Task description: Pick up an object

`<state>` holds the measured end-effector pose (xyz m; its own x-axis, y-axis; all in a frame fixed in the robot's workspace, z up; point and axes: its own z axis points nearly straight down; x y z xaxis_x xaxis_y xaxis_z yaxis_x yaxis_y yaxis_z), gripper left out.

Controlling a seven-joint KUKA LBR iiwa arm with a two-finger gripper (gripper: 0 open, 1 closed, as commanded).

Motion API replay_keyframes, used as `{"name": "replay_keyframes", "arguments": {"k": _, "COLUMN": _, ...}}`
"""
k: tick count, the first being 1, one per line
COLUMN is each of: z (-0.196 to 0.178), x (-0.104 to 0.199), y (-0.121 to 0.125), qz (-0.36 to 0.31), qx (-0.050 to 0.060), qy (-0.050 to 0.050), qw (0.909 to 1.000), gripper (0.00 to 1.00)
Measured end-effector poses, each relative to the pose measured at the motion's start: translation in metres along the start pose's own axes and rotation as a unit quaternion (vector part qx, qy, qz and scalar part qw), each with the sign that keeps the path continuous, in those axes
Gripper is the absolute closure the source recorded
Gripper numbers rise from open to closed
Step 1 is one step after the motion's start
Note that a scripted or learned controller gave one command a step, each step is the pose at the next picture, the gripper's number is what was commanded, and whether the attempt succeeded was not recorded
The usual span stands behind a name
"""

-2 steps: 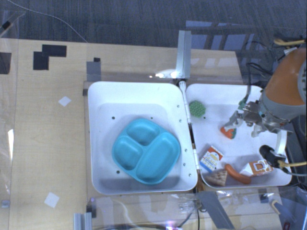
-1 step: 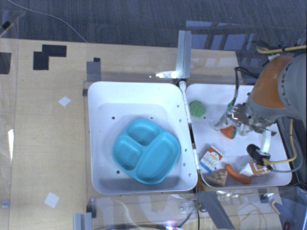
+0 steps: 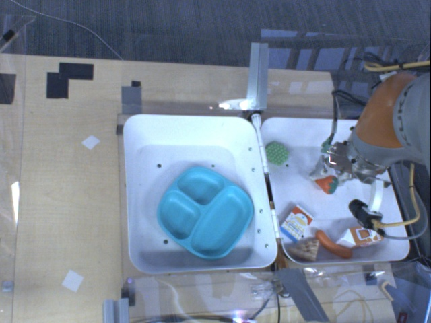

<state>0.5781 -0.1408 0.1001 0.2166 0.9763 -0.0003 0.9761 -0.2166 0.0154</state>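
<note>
My gripper [image 3: 328,171] is down in the right bin [image 3: 300,136], low over its floor near the middle. A small orange-red thing with a green end, which I take for a toy carrot [image 3: 328,185], sits right at the fingertips. From this slanted view I can't tell whether it is caught between them or just lying under them, and the wrist hides the gap, so I cannot tell how far the jaws stand apart.

The arm [image 3: 390,120] comes in from the right; its orange band and grey body cover the bin's right wall and part of its floor. A black cable end [image 3: 363,214] hangs beside it over the bin.

Elsewhere in the right bin I see a green ball [image 3: 277,153] near the divider, well apart from the gripper. Along the front edge lie a small white and orange box [image 3: 296,224], a brown textured piece [image 3: 304,249], an orange sausage shape [image 3: 333,245] and another small carton [image 3: 364,235], partly behind the cable. The print on both cartons is too small to read.

The left bin [image 3: 145,140] holds a blue divided plate [image 3: 205,212], tilted slightly.
</note>
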Motion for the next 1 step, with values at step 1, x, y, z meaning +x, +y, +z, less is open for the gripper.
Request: {"name": "replay_keyframes", "arguments": {"k": 1, "z": -0.1198, "x": 0.0712, "y": 0.0059, "qz": 0.079, "qx": 0.006, "qy": 0.0, "qw": 0.9969, "gripper": 1.0}}
